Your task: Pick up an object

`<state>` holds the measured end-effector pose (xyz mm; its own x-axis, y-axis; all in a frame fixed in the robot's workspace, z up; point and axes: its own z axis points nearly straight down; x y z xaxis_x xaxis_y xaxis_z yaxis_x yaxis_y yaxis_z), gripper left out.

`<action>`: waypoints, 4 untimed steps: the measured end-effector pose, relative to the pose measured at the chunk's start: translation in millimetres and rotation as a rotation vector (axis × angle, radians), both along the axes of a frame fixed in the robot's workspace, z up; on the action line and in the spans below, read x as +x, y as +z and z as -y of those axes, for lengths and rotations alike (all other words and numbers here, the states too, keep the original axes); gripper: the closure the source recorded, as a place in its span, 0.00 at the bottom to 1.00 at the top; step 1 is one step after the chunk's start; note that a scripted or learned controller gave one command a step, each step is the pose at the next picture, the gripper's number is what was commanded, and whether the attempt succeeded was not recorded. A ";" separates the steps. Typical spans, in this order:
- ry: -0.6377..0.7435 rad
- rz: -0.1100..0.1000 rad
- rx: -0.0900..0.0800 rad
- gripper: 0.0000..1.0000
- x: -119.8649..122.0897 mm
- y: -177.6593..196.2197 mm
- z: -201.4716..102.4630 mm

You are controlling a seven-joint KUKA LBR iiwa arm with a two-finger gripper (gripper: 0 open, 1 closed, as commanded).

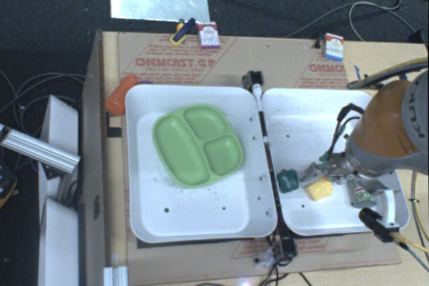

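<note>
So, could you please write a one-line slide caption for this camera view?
KUKA arm's gripper low in the right bin beside a yellow object and dark green object; green divided tray in left bin.

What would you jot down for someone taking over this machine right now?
End effector: low in the right bin, beside the yellow object; whether it grips anything can't be judged.
Things: yellow object and dark green object lie near the right bin's front; green divided plate sits in the left bin.
Done: nothing visibly lifted.
Left: grasp one object and raise it.
</note>
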<state>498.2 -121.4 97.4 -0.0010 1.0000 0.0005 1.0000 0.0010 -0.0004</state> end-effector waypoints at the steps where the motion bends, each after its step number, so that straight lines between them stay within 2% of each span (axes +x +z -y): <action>1: 0.001 0.004 -0.001 1.00 1.5 10.8 0.4; 2: 0.003 0.005 -0.003 1.00 54.0 100.7 38.5; 3: 0.003 0.003 -0.002 0.00 53.5 100.0 38.2; 4: 0.000 0.003 -0.002 0.00 31.4 -12.9 79.8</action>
